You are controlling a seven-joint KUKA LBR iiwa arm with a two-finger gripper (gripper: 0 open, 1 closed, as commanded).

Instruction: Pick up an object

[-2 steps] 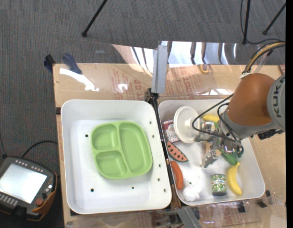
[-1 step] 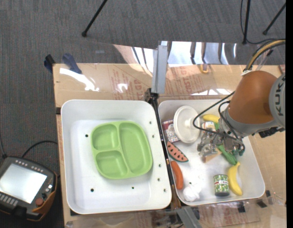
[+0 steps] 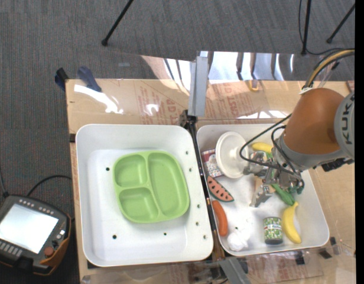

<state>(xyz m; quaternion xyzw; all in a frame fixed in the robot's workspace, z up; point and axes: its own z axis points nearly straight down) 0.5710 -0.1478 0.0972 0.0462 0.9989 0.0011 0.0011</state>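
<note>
The gripper (image 3: 260,197) hangs with fingers slightly parted and empty; the curved yellow plastic banana (image 3: 291,222) lies just right, long axis running near-to-far.

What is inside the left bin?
The left bin holds a green divided plate, its three compartments bare. Whatever lies beneath the plate is covered.

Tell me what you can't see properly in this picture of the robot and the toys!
- Gripper: too small and cluttered to tell what its fingers are doing.
- Green toy beside it: partly hidden by the arm, so its kind is unclear.
- Upper banana: partly covered by cables and the arm.
- Small jar: label too tiny to read.
- Flat packet: tucked under the white bowl.
</note>
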